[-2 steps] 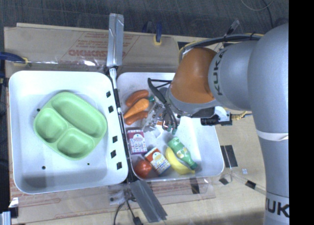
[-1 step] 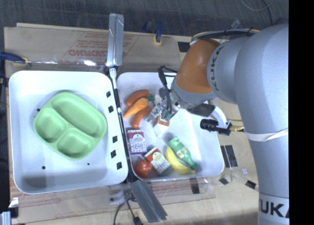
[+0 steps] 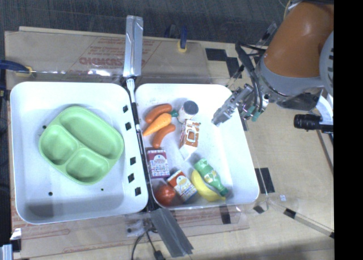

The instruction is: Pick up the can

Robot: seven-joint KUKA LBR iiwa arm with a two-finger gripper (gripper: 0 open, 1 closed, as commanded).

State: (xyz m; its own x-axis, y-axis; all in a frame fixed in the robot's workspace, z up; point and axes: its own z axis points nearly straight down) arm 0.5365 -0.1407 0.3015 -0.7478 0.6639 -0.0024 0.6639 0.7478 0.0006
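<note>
Orange-banded arm [image 3: 298, 41] looms in from the right, gripper [image 3: 227, 111] hanging over the right bin's [image 3: 238, 157] far right side.
Its finger spacing is too blurred to judge; nothing visibly held. Can [image 3: 189, 108] stands upright near the carrots [image 3: 159, 120].

From my seat, the small grey two-finger gripper [image 3: 223, 116] is too blurred for me to tell how its tips stand. The grey arm with its orange band [image 3: 298, 38] is cut off at the right edge, and the red round fruit [image 3: 165, 194] sits partly hidden under a small printed carton [image 3: 182, 185].
</note>
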